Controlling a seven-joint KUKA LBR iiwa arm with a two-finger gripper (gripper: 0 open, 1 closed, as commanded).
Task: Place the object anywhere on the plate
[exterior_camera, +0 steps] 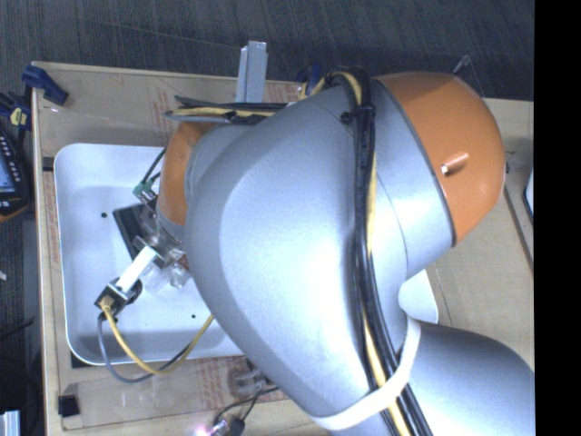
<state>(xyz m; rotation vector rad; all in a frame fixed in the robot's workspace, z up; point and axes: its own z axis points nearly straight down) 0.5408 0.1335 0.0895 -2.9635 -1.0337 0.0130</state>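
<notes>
Tool (pixel 162 245) hangs low inside the left white bin (pixel 77 198), at the centre-left of the frame, and it comes out from under the big grey arm (pixel 300 243). Whether it is open or closed I cannot tell, because the wrist covers it from above.

Just beside the tool, on its upper-left side, a black flat piece (pixel 134 223) lies slanted on the bin floor. This may be the object of the task, but its shape is too much hidden to name it, and I cannot tell if the tool touches it or is only near it. Nothing in the view lets me say that the tool holds something.

The arm hides the whole middle and right of the frame, so what lies there on the table (pixel 100 98) is hidden from me.

My judgement: the task is at an early stage. The picking is not confirmed. Lifting the object, carrying it to the plate and releasing it there all seem left to do.
</notes>
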